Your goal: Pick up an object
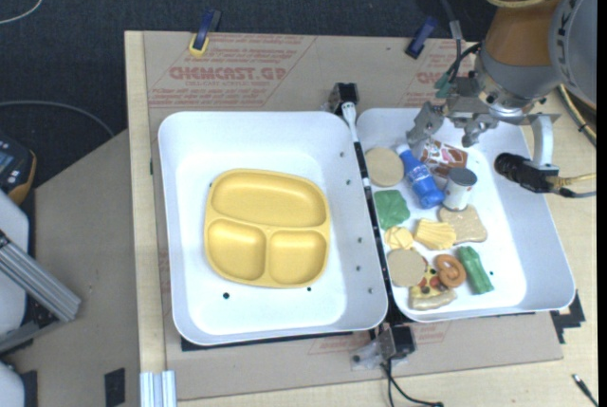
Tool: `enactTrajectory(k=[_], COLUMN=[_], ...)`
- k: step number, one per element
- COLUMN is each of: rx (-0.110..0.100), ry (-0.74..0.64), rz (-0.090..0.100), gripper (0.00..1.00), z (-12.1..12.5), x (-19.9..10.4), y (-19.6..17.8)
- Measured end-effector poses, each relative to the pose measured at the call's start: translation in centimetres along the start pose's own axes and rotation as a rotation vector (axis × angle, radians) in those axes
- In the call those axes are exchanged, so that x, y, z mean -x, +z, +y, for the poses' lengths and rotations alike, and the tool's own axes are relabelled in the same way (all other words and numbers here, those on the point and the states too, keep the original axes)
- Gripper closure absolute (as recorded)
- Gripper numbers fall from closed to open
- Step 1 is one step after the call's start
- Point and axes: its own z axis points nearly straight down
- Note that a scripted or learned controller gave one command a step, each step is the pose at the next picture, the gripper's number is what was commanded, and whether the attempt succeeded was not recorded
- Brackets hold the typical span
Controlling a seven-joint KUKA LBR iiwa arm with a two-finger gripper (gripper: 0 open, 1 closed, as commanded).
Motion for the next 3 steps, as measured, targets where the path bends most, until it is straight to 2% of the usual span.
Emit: enactTrajectory(k=[1,2,3], rx=[0.016,0.012,0.033], ry=[-0.002,-0.002,0.0], rz=[-0.001,-0.001,-0.007], gripper=[0.0,0.0,0.0], z=[0.3,0.4,1.0], x=[0.0,0.0,0.2], y=[-1.0,5.3,8.1])
